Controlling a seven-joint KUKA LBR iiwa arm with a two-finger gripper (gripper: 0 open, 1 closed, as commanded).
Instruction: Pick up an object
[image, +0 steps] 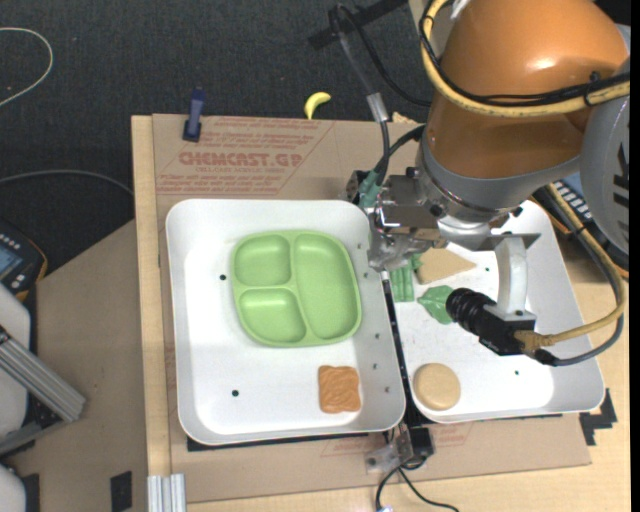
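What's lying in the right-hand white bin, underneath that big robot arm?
In the right bin I can see a round tan cookie-like piece, a green piece and a tan wedge. The arm covers the bin's upper part, so anything there is hidden.

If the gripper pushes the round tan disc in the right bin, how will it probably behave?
The round tan disc lies flat, so it will probably slide rather than roll. It looks like a light toy cookie, likely stiff. It sits near the right white bin's front wall, so a forward push may trap it there.
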